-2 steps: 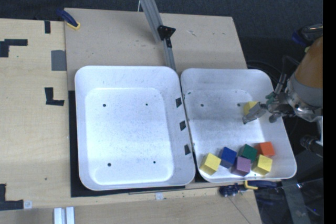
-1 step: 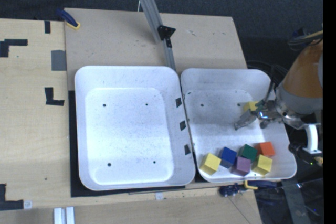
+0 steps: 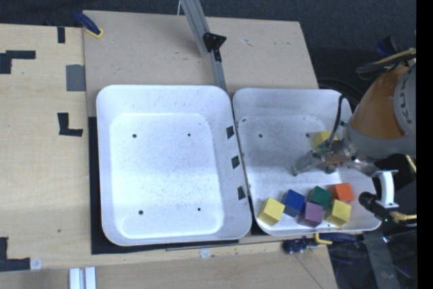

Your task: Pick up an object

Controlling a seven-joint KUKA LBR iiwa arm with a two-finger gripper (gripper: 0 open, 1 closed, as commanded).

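The right bin (image 3: pixel 270 115) holds several small blocks along its front edge: a yellow block (image 3: pixel 272 210), a blue block (image 3: pixel 294 202), a purple block (image 3: pixel 313 213), a green block (image 3: pixel 320 197), an orange block (image 3: pixel 344 191) and another yellow block (image 3: pixel 340 212). A yellowish block (image 3: pixel 321 139) lies further back, partly hidden by the wrist. My gripper (image 3: pixel 316 160) hangs low over the right half of this bin, just behind the block cluster and beside the yellowish block. The arm's orange band (image 3: pixel 379 112) rises to the right.
The left bin (image 3: pixel 108 105) sits beside the right one, their rims meeting at the middle. A grey metal pole (image 3: pixel 193 3) slants across the back of the bench. A blue and yellow tool (image 3: pixel 88 24) lies at the far left corner.
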